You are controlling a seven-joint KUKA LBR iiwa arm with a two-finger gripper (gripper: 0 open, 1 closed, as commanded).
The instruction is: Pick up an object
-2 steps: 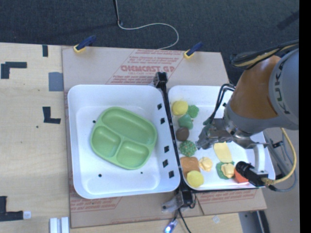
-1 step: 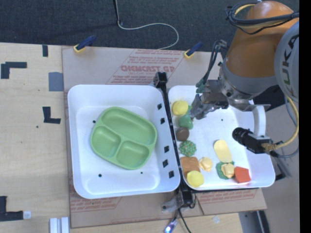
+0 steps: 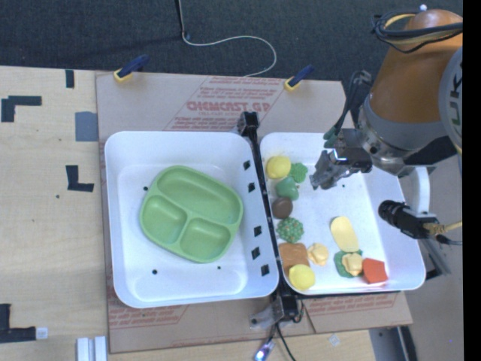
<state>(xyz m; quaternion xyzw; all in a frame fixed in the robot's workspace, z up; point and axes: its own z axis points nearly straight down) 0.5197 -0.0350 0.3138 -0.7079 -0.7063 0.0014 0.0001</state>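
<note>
In the camera view, small toy food pieces are seen scattered in the right bin [image 3: 391, 277]; none of them is lifted. A yellow lemon-like piece [image 3: 277, 166] lies at the bin's upper left, touched by a green leafy piece [image 3: 298, 173]. Below them a darker green piece [image 3: 285, 188], a brown rounded piece [image 3: 282, 207] and a green broccoli-like piece [image 3: 290, 229] are lined along the divider side. Nearer the front edge, an orange-brown block [image 3: 292, 254], a second yellow round piece [image 3: 301, 277] and a small pale yellow piece [image 3: 318, 254] are grouped. A pale yellow oval piece [image 3: 344, 234] lies toward the middle, and a green-and-yellow piece [image 3: 349, 263] is set just beside an orange-red block [image 3: 374, 271] at the front right.

The arm [image 3: 409, 81] is reached in from the right, its orange band turned upward, the wrist bent down over the upper part of the right bin. The gripper [image 3: 326, 176] is held above bare white floor, near the green leafy piece but apart from it. Whether the jaws stand apart or together cannot be told; nothing is seen between them.

The left bin [image 3: 124, 224] is occupied by a light green compartment tray [image 3: 191, 213], lying flat and turned at a slant.
</note>
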